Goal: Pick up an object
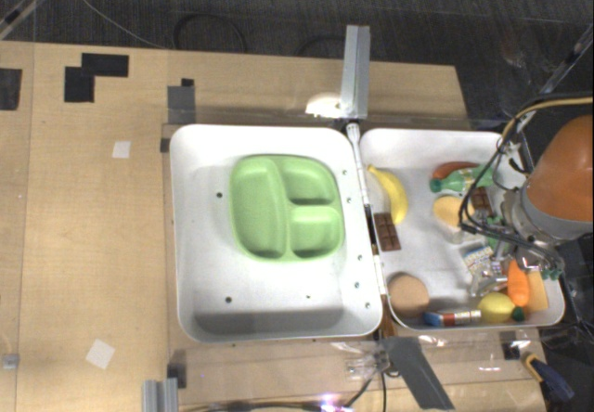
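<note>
- The arm (561, 183) reached in from the right over the right bin (418, 146), its orange band sitting above a tangle of cables; the gripper (492, 262) hung low over the near right part of that bin, and whether it was released, clenched or grasping anything could not be told, as wrist and wiring covered it.
- No single object was singled out yet; those closest to the gripper were a carrot (518, 288) and a lemon (497, 308) at the near right corner, with a marker (453, 316) lying along the near wall.
- The carrot looked light, stiff and smooth; a pinch across its middle would probably suit best, since its tapered ends might slip out.
- The lemon seemed rounded and firm, likely to roll unless taken squarely across its widest part.
- A banana (393, 193) lay at the left side beside a chocolate bar (386, 234); the bar was flat and would likely be hard to get under.
- A round brown object (408, 291) sat in the near left corner, apart from the rest; its width may exceed the jaws' reach.
- The left bin (200, 215) held a green divided tray (284, 206).
- Items at the far right, green and red (455, 176), were partly hidden by cables and hard to identify.
</note>
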`<control>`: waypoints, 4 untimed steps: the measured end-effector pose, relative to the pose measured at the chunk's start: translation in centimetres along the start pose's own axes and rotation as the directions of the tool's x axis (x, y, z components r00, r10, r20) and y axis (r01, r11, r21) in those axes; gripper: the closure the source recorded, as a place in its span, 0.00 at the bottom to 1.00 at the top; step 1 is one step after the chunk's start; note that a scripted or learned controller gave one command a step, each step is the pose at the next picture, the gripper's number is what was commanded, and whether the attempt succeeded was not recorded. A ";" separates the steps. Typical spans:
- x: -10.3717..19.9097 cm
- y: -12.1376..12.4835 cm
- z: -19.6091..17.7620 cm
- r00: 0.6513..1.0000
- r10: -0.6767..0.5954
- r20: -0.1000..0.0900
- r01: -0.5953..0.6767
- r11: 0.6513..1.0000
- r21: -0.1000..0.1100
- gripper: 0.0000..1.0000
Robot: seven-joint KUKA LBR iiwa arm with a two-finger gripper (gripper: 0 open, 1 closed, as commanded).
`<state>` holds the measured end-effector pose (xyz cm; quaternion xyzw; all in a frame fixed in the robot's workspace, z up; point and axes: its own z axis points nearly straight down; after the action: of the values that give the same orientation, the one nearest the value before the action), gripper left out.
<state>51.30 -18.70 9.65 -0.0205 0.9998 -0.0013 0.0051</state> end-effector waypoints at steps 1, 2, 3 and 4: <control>-7.8 5.6 0.8 1.000 0.000 0.006 0.000 1.000 -0.003 0.00; -3.0 5.4 0.6 0.991 0.136 0.007 -0.136 0.991 -0.001 0.00; -15.1 7.0 1.0 0.961 0.277 -0.006 -0.277 0.961 -0.002 0.00; -10.6 7.1 0.8 0.943 0.334 -0.001 -0.334 0.943 -0.001 0.00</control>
<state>61.56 -11.13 8.91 0.1493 0.9888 0.0002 0.0049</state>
